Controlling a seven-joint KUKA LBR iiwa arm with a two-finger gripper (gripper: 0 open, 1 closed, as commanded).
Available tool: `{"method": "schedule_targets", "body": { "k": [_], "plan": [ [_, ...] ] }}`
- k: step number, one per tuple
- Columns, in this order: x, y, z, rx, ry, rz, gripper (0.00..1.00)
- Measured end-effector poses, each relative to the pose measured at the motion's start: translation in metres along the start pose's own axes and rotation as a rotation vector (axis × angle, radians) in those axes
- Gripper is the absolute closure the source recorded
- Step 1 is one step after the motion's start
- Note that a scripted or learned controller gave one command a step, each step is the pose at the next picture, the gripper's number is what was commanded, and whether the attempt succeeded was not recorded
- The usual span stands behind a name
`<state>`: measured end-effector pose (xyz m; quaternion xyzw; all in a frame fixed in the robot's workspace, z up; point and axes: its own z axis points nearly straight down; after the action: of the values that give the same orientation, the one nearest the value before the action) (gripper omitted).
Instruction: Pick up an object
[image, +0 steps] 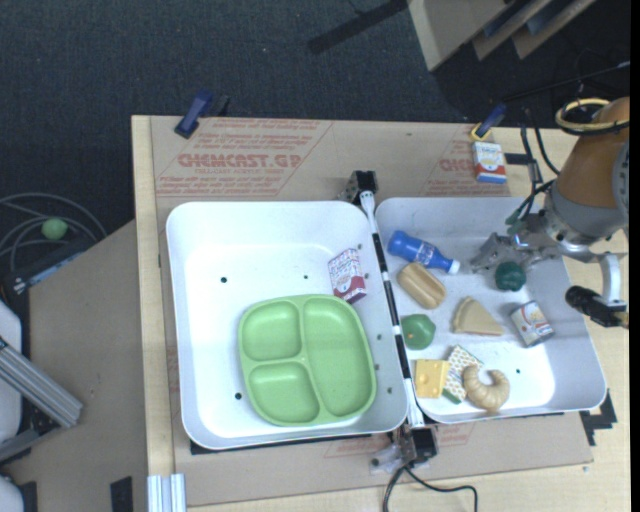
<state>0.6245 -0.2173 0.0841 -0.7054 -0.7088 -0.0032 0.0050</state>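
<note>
My gripper (507, 258) hangs over the upper right part of the right bin (575, 385), just below the arm's orange band. A small dark green round object (511, 276) sits right at its tip; whether it is gripped is unclear. Close by in the same bin lie a blue bottle (421, 250), a tan bread roll (423, 286), a pale wedge (477, 318) and a small can (531, 323). Nearer the front are a green ball (417, 328), a yellow cheese piece (432, 378) and a croissant (489, 388).
The left bin (200, 300) holds a green divided plate (303, 357) and a red and white carton (346, 274) near the divider. A small box (489, 162) lies on the bench behind the right bin. Cables run beside the arm at right.
</note>
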Motion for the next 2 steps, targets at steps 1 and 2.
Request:
{"method": "schedule_targets", "body": {
  "k": [1, 2],
  "plan": [
    [-0.0005, -0.0178, -0.0018, -0.005, -0.003, -0.001, 0.00],
    [-0.0055, -0.0196, -0.0112, -0.004, -0.012, 0.004, 1.00]
  ]
}}
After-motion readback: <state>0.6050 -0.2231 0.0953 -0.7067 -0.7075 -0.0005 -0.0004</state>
